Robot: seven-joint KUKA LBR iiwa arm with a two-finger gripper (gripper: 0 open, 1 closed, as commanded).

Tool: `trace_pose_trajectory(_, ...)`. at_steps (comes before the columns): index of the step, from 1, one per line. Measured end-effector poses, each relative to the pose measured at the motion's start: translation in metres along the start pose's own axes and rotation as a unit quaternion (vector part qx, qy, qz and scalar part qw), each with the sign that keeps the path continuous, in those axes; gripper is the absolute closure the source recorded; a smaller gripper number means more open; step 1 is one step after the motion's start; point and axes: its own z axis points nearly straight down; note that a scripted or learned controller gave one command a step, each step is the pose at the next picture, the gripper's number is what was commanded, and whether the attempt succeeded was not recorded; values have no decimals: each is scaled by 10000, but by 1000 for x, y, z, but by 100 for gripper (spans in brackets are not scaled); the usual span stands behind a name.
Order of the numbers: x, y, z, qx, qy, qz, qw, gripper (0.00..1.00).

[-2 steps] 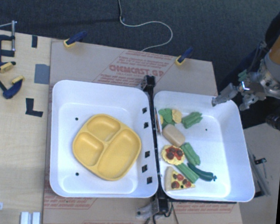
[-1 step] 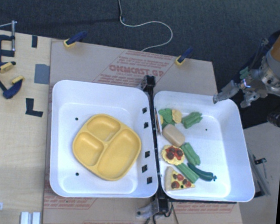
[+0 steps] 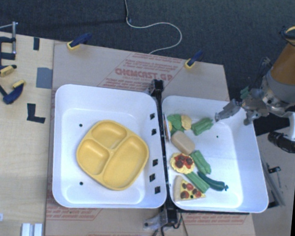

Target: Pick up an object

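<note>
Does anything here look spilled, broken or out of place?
Nothing stands out. The yellow divided plate lies flat in the left bin, and the toy food pieces sit loosely clustered in the right bin, none spilled over.

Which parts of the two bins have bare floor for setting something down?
Right bin: bare right half, beside the toy food crowded along its left wall. Left bin: only narrow margins around the yellow divided plate.

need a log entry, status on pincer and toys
Pincer open, above right bin's back edge, holding nothing. Toy food clustered in bin's left half. Nothing in the way.
</note>
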Motion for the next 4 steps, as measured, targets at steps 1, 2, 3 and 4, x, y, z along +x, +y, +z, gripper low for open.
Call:
trace_pose_trajectory(1, 1, -7, 64, 4, 2, -2, 10000, 0)
trace_pose_trajectory(2, 1, -9, 108, -4, -1, -5, 10000, 0)
trace_pose_trajectory(3, 3, -8, 125, -29, -12, -11, 10000, 0)
trace_pose_trajectory(4, 3, -7, 114, -41, -15, -18, 10000, 100)
